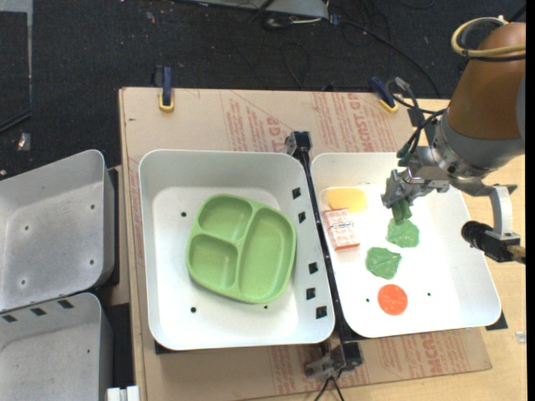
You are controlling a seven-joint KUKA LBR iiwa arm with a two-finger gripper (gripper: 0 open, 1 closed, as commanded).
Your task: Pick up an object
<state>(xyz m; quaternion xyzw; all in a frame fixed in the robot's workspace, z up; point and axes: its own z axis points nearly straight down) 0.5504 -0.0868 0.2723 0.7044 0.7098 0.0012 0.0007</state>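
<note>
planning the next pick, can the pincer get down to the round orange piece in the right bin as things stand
Probably yes. The round orange piece lies flat on bare floor near the front of the right white bin, apart from the green leafy piece behind it. The pincer hovers farther back, with nothing above the orange piece.

- Grey arm [489, 132] with orange band, reaching in from the right.
- Wrist angled down and leftward.
- Claw [401, 200] hanging low, pointed downward; finger state unclear, possibly hidden by the slant.
</note>
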